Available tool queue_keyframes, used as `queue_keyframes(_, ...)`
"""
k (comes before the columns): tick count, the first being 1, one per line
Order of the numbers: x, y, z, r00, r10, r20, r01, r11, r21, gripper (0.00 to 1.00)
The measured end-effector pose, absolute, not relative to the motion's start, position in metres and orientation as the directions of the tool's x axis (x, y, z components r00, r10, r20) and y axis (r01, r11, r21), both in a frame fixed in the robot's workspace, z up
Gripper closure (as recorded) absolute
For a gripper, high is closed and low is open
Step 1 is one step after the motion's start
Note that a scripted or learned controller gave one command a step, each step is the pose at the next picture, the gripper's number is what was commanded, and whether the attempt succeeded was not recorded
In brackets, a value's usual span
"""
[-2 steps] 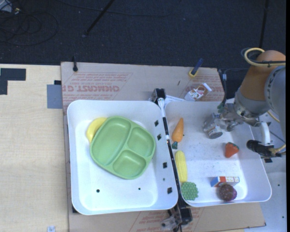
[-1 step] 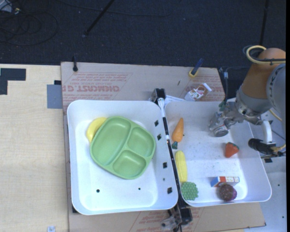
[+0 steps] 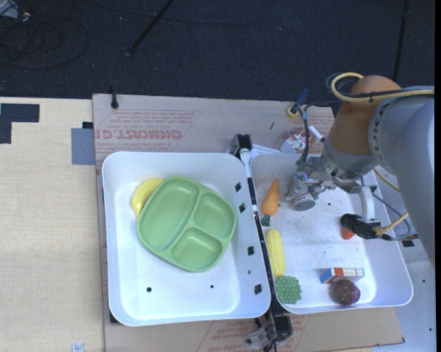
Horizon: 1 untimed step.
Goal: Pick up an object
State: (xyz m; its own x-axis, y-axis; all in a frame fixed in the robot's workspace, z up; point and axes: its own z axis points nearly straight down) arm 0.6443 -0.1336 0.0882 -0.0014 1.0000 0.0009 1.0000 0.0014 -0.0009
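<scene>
Carrot [image 3: 271, 196] lies in my right-hand white bin [image 3: 396, 288], against its left wall, pointing up and away, just left of my jaws. My gripper [image 3: 304, 198] hangs low over the upper part of that bin, close to the carrot but not touching it; whether my jaws stand open or closed I cannot tell, and nothing is seen between them. Below the carrot, along the same wall, lies a yellow corn cob [image 3: 276, 251], and below that a green broccoli piece [image 3: 288, 289] at the bin's near corner. To the right of these sit a small box [image 3: 343, 273] and a dark round fruit [image 3: 345, 292]. An orange-red item [image 3: 347, 232] lies near my arm. The left bin [image 3: 125, 284] holds a green divided plate [image 3: 187, 223], lying over a yellow object [image 3: 142, 193]. Both bins rest on cardboard on the bench [image 3: 37, 233].
</scene>
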Motion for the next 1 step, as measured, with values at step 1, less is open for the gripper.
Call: queue_keyframes(1,0.6307,-0.0596,0.1883,-0.002,1.000,0.001,1.000,0.002,-0.001,1.00)
